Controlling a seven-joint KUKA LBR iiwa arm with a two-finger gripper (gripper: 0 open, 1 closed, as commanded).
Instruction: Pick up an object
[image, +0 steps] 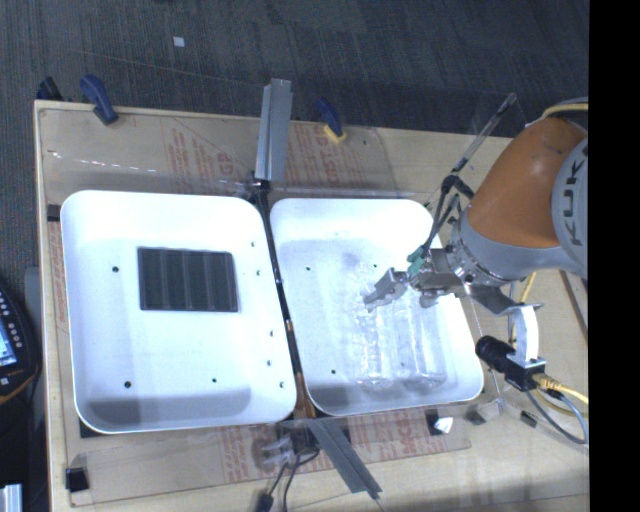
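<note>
Camera view. I am reaching in from the right with my arm (520, 200), its orange band sitting over the right edge of the right bin (300, 230). My gripper (385, 290) is hanging low inside that bin, toward its right half, pointing left. I cannot tell how it is set; it is small and grey against the white floor.

Just below and beside my gripper, a clear plastic object (400, 350) is lying on the bin floor, stretching down toward the near wall. It looks like see-through packaging or bottles; the outline is faint and I cannot tell how many pieces there are. My gripper is sitting at its upper edge, and I cannot tell whether it is touching.

The left bin (90, 230) is standing just beside the right one, the two rims nearly meeting. A dark ribbed rectangular pad (188, 280) is lying flat in its upper middle, well apart from my gripper.

Blue clamps (100, 100) are gripping the bench's far edge.
</note>
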